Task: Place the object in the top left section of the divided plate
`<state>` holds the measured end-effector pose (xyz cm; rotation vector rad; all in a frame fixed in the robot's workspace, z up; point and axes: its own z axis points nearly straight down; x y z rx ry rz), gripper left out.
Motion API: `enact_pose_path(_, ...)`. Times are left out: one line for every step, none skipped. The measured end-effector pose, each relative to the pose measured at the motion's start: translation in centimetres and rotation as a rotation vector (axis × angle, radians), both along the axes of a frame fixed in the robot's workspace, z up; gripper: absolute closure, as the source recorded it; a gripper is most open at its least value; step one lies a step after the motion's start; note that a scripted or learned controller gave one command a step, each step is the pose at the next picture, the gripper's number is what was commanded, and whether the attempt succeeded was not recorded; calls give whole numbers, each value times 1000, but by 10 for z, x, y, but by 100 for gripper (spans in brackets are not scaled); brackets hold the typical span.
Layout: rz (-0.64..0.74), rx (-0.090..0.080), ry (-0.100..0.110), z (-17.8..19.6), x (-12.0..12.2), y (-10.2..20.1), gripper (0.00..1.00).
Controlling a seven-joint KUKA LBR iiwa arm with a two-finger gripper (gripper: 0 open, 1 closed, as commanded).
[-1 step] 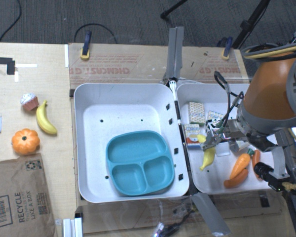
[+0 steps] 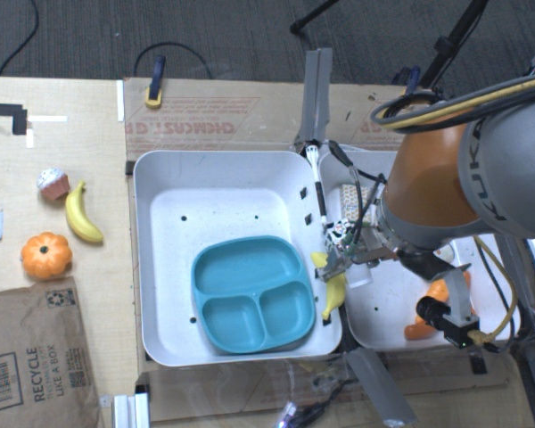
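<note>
The blue divided plate (image 2: 248, 283) lies in the left white bin (image 2: 160, 239), with one wide section at the back and two small ones at the front. My gripper (image 2: 341, 259) hangs over the rim between the two bins, just right of the plate's right edge. A small yellow banana (image 2: 333, 298) sits between its fingers and hangs down from them, its upper tip showing at the gripper's left. The orange band and grey wrist hide much of the right bin (image 2: 374, 324).
Two orange objects (image 2: 439, 290) (image 2: 417, 332) lie in the right bin under the arm. On the bench to the left are a yellow banana (image 2: 83, 214), a small pumpkin (image 2: 46, 255), a cupcake (image 2: 53, 184) and a paper bag (image 2: 36, 355).
</note>
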<state>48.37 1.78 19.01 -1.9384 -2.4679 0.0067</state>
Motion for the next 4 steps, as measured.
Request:
enact_pose_path(137, 1, -1, 0, -6, 13, 100)
enact_pose_path(562, 3, -3, 1, -6, -7, 100)
enact_pose_path(544, 2, -3, 1, -6, 16, 100)
enact_pose_path(543, 2, -3, 1, -6, 15, 0)
